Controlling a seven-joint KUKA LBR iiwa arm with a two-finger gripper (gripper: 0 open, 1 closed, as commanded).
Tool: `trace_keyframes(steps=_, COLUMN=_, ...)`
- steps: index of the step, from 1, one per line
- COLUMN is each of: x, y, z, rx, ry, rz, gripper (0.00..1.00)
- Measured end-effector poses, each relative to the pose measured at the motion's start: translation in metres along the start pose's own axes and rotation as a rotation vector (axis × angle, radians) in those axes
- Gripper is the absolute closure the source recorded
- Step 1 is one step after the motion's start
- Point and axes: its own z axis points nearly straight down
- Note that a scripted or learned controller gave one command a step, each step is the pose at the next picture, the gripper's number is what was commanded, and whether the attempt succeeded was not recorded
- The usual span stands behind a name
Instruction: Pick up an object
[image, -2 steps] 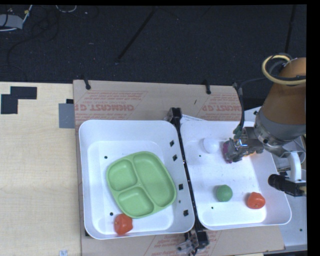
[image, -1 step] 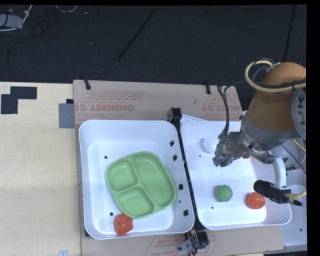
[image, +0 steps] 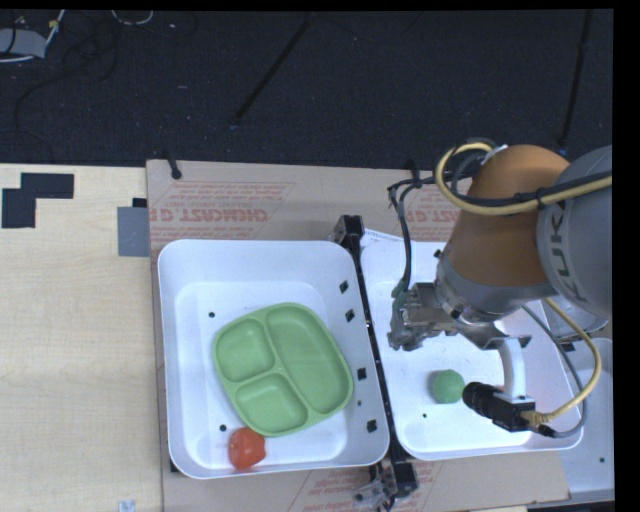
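Two white bins sit side by side on the worktop. A green ball (image: 447, 385) lies in the right bin (image: 430, 440), near its front. The gripper (image: 412, 328) hangs just beside it, to the far left. I cannot tell how the jaws stand. They might come down off-centre, so the ball could roll away.

Two bins sitting side by side on the bench. Left bin (image: 180, 300) holding a tray (image: 282, 368) near its middle, with a small fruit (image: 246, 448) lying at the tray's near-left corner. Right bin (image: 430, 440) holding a ball (image: 446, 385) toward its near side. Arm (image: 510, 240) hanging over the right bin, gripper (image: 408, 330) just far-left of the ball.
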Motion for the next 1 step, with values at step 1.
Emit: trace_keyframes(steps=1, x=0.0608, y=-0.0048, z=0.0102, rx=0.0, ry=0.0, rz=-0.001, gripper=1.0)
